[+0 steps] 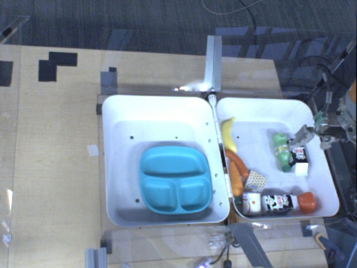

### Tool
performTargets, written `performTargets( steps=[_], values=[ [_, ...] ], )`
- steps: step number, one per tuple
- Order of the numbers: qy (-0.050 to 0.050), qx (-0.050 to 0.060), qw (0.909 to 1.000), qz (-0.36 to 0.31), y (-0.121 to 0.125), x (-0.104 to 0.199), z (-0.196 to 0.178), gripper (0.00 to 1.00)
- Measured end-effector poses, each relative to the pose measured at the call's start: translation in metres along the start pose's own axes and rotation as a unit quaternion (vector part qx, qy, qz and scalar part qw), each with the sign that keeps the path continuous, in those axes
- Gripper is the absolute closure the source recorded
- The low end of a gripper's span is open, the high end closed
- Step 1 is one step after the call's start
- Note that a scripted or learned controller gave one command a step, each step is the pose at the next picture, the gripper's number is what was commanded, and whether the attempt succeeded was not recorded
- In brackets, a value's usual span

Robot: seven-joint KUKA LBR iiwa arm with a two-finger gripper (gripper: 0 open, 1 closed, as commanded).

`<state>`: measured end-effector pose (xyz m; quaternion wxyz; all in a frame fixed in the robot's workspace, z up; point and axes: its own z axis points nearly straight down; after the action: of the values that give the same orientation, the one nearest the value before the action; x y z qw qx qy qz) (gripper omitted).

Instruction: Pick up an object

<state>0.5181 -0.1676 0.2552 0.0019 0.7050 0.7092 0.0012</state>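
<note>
No lettering, brand, number or sign can be read anywhere; the small carton (276, 202) with a black-and-white pattern at the right bin's (262, 115) near edge carries print too small to make out; the packet (251, 202) beside it likewise.

Two white bins are sitting side by side on the bench. A blue tray (175, 179) is lying in the left bin (120, 149), toward its front edge. In the right bin (262, 113), a banana (228, 135) and a carrot (238, 172) are lying along the left wall, a green bottle (281, 150) is resting near the right wall, and a red object (307, 202) is sitting in the front right corner. The gripper (313, 133) is hanging over the right edge.
</note>
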Motion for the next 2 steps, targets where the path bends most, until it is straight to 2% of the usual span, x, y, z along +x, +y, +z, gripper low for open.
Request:
performTargets(
  steps=[1, 2],
  values=[
    [0.0, 0.001, 0.998, 0.063, 0.048, -0.035, 0.124, 0.0],
    [-0.003, -0.007, 0.9965, 0.083, 0.076, -0.028, 0.163, 0.0]
  ],
)
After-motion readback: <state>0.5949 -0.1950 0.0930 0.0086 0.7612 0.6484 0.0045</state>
